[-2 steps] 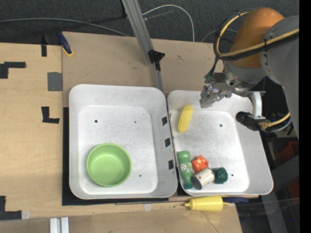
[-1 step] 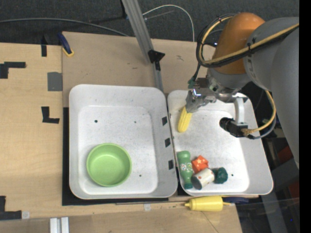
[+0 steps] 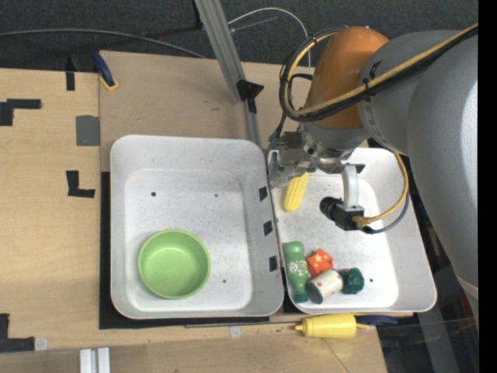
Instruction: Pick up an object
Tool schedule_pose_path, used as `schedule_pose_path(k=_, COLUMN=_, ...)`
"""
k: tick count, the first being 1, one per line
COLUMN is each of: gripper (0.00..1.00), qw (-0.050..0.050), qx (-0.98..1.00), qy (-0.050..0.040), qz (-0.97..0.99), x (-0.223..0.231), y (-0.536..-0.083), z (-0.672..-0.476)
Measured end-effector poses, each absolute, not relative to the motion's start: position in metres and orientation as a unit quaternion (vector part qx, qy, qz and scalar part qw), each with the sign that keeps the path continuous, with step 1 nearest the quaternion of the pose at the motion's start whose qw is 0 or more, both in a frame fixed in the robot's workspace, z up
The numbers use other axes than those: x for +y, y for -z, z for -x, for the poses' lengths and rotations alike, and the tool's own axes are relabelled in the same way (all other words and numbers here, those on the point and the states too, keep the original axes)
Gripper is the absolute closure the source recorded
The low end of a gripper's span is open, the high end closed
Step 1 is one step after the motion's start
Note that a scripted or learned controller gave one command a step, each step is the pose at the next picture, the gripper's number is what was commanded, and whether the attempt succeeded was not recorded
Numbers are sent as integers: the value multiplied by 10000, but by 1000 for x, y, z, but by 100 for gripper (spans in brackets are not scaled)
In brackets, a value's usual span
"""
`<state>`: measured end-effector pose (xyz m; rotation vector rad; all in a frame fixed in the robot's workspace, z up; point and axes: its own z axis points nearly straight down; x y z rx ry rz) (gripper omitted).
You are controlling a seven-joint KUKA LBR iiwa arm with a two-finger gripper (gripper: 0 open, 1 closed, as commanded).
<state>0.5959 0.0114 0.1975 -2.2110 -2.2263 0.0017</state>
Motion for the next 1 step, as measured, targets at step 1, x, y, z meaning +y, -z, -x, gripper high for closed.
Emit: schedule_pose_path(k=1, gripper=100, qw=19, qx=-7095, qy=-10, qz=7047, x=63, y=-197, z=-580)
